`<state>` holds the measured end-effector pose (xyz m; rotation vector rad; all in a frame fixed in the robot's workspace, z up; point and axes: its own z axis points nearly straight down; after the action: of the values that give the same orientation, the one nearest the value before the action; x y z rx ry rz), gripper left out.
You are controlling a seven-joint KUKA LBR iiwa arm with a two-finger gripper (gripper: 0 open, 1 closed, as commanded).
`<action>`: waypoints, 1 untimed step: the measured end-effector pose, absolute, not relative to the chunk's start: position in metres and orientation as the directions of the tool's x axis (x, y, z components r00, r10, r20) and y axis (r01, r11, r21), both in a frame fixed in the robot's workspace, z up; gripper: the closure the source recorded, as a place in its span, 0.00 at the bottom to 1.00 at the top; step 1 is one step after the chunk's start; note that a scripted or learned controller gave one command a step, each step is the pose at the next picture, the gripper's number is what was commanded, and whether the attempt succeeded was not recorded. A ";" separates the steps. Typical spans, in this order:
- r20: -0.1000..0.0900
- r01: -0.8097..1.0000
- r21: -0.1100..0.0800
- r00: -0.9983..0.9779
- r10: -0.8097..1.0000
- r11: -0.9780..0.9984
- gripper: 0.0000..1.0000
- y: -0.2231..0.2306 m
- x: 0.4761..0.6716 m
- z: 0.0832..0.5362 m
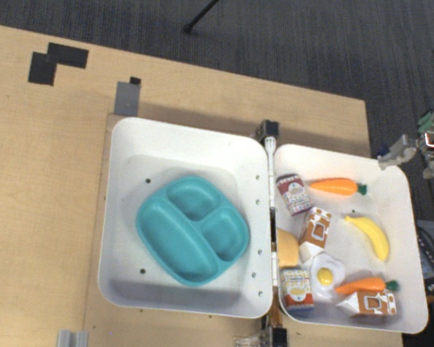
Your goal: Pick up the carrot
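Step in hand: approaching, judging by the grey two-finger gripper [402,152] hovering off the far right corner of the right shallow white bin [412,246], nothing pinched
Fingers: lying too small and blurred for telling whether spread or pressed together
Task thing: orange toy carrot with green top [333,186] lying at the far end of the right bin; second orange carrot [362,286] resting near the front end
Next move: likely calling for swinging inward over the nearer far-end carrot, then descending
Count: carrots two; yellow plastic banana [372,235] one; fried-egg toy [327,272] one; small printed cartons about four; teal divided plate [193,228] one, sitting in the left bin [113,218]
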<state>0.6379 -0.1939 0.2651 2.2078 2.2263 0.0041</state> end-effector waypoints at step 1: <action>0.003 1.000 -0.009 0.000 1.000 0.000 0.00 -0.195 0.644 0.113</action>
<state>0.6442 -0.1952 0.1134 2.2272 2.2281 -0.0072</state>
